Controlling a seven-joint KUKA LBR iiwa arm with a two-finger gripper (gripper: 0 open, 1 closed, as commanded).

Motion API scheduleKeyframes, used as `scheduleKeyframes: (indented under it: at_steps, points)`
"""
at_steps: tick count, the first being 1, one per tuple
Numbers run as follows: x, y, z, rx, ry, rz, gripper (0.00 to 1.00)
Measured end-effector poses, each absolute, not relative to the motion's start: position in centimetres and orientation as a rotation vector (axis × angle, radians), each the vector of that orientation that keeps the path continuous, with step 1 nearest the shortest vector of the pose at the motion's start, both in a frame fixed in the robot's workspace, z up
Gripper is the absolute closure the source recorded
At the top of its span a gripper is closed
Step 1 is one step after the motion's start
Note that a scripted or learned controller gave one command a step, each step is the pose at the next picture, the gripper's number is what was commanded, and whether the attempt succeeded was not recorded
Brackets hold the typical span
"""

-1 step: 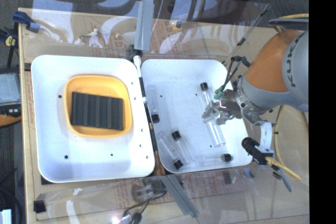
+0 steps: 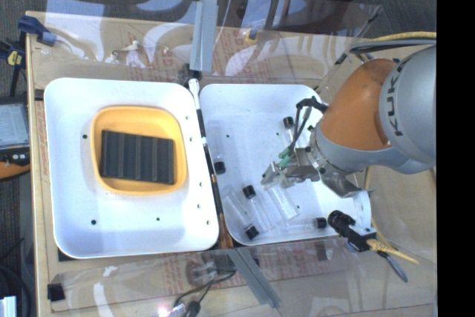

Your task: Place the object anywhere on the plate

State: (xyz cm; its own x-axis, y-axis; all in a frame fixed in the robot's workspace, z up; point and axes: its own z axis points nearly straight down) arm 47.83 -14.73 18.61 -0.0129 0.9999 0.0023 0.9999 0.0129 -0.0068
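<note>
1. The end effector hangs low in the right bin; whether it is wide or narrow cannot be told.
2. Clear vials lie just beside it.
3. The yellow plate sits in the left bin.

plate sits in left bin | vials scattered in right bin | my gripper over those
</note>
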Motion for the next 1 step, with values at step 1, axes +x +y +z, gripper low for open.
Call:
scheduleKeyframes:
  at_steps: [1]
  points:
    - [54.04,-9.40,23.44,-2.157,-2.280,0.003,1.00]
